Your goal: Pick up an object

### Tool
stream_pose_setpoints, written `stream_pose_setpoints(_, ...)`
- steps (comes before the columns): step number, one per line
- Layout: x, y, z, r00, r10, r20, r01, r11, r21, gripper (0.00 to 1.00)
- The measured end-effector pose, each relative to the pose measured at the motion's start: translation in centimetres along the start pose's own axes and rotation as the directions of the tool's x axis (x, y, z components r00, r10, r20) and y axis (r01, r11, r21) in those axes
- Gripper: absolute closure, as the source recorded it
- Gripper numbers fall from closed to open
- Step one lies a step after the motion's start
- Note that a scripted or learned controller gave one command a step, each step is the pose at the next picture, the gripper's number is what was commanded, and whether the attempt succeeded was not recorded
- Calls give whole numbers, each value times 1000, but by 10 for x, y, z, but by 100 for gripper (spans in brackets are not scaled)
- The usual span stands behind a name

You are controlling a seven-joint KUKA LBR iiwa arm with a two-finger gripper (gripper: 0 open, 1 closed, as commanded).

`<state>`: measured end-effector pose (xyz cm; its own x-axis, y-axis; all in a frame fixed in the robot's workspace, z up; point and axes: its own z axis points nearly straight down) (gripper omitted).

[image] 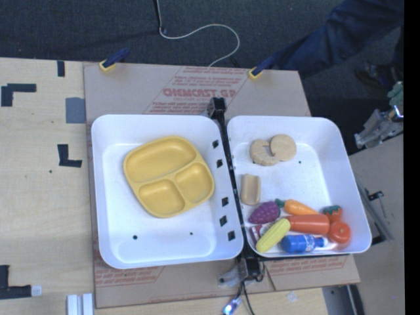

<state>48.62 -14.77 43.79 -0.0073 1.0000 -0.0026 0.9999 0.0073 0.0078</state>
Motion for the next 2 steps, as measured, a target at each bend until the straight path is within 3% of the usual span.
stream_pose_setpoints(1,-64,-2,12,1000,10,0,-10,1000,12,100)
stream_pose_setpoints(2,-77,-3,49,1000,9,-3,-8,1000,16,100)
